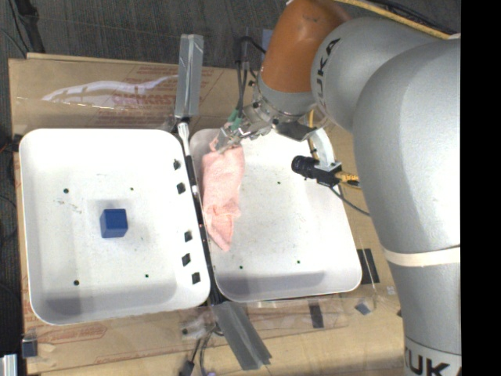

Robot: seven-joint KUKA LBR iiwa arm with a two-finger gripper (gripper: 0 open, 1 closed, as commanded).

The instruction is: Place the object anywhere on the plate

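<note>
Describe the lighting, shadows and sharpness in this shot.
Camera view: even, soft overhead light; the white left bin and right bin look bright, with grey shading along their near walls. The blue cube and pink cloth cast only faint shadows. The gripper is slightly soft; the image is grainy overall.

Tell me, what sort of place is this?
Probably a robotics lab test bench: a KUKA arm reaches over two white bins, holding a pink cloth and a blue cube.
</note>
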